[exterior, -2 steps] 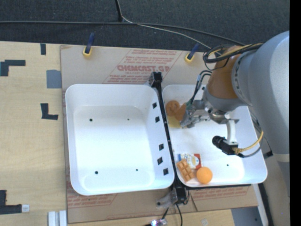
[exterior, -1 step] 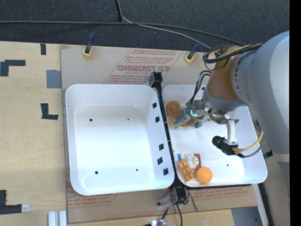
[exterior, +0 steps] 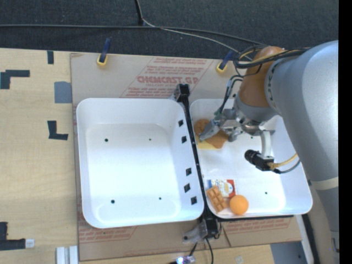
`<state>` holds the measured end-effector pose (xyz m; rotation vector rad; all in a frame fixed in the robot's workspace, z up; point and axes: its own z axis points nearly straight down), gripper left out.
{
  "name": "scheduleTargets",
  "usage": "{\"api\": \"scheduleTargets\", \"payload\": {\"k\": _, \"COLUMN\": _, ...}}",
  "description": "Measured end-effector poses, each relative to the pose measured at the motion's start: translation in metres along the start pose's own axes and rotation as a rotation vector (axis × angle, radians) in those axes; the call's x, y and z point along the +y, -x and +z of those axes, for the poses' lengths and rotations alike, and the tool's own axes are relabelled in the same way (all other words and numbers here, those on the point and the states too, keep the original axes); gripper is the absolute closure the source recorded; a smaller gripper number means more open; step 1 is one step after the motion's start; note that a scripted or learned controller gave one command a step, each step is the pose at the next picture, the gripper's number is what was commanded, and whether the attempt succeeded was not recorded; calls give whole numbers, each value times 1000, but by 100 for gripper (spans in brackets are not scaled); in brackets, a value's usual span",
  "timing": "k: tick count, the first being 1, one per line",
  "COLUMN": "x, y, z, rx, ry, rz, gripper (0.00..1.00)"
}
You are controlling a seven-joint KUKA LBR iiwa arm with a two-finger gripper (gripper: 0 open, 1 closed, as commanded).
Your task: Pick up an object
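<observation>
My gripper [exterior: 224, 126] hangs low over the far left part of the right bin [exterior: 275, 194]. It is right above a brown and tan object [exterior: 208, 132] that lies against the bin's left wall, with a yellow piece [exterior: 204, 145] under it. The wrist hides part of that object. At the near left of the same bin lie a small snack packet [exterior: 219, 192] printed red, white and orange, and an orange ball [exterior: 238, 204] touching it.
The left bin [exterior: 88, 147] stands beside the right one, with a row of black clips [exterior: 188, 158] along the shared wall. A black cylinder with a yellow cable [exterior: 259, 159] sticks out from the arm over the right bin. Two yellow clamps [exterior: 102, 59] hold the cardboard base.
</observation>
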<state>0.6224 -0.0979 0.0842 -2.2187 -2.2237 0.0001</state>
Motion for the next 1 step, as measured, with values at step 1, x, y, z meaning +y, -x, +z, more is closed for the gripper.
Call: {"api": "scheduleTargets", "payload": {"k": 1, "x": 0, "y": 0, "z": -11, "rx": -1, "ry": 1, "rz": -1, "gripper": 100}}
